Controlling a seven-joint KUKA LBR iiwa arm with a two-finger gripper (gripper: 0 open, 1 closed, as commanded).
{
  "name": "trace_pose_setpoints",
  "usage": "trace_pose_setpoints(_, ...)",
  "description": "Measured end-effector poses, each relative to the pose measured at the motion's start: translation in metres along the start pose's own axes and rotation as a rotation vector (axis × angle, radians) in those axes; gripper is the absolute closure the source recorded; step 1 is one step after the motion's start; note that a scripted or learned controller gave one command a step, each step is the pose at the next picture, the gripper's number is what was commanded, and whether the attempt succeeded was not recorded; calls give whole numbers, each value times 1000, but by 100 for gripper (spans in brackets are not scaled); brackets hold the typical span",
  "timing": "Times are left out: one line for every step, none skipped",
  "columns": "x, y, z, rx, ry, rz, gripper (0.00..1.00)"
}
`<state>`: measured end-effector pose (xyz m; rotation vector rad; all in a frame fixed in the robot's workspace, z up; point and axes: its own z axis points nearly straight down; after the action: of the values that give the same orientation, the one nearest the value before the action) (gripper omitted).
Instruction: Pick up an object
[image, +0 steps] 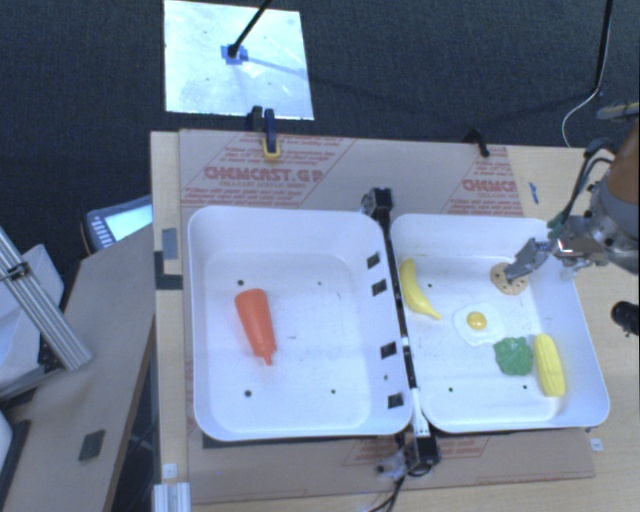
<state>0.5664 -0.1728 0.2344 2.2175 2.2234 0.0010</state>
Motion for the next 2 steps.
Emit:
trace_pose_setpoints(69,76,-11,-7,2,-10,0)
trace_pose_setpoints(127,104,13,-2,3,-8,0)
